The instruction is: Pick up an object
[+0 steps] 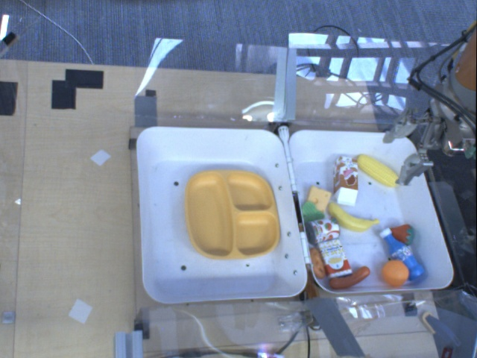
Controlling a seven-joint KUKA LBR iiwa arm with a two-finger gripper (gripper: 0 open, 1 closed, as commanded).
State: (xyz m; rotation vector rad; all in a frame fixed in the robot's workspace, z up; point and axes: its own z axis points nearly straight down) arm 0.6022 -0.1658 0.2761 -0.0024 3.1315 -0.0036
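We see a yellow divided plate point(232, 214) mid left bin point(160, 200); the right bin point(313, 148) holds corn point(376, 170), a banana point(352, 218), an orange point(395, 273). The gripper point(408, 151) hangs over its far right corner.

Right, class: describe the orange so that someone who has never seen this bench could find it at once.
Start at the right-hand white bin, the one crowded with toy food. Go to its near right corner, where the orange sits against a blue and white bottle. It is the one plain round ball there; the sausage to its left is long and brown.

Overhead cam, slanted, both bins point(223, 144)
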